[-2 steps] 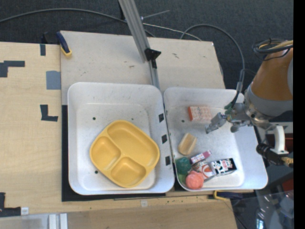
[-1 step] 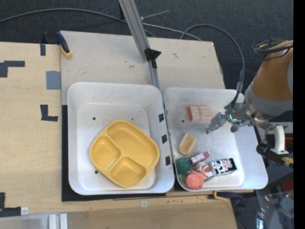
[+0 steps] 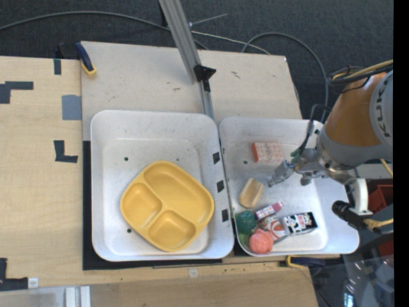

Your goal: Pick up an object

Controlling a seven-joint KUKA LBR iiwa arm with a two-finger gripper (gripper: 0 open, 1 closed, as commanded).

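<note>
Yellow tray [image 3: 167, 204], three compartments, lies in left bin [image 3: 102, 171]. Right bin [image 3: 339, 238] holds orange box [image 3: 266, 151] near far wall, tan block [image 3: 251, 192] mid-left, pink tube [image 3: 269, 210], black-white pack [image 3: 298, 222], green cloth [image 3: 245, 221] and pink ball [image 3: 261, 241] at near edge. Arm [image 3: 358, 123] reaches in from right. Hand [image 3: 278, 174] hovers over right bin, between box and block, nothing between fingers; finger spread: cannot tell. Grey pole [image 3: 182, 34] slants across bench [image 3: 38, 171].

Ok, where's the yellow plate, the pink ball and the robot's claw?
Yellow plate [image 3: 167, 204]: camera view, middle ridge between its compartments.
Pink ball [image 3: 260, 242]: camera view, its top.
Claw [image 3: 276, 176]: camera view, at its fingertips.
</note>
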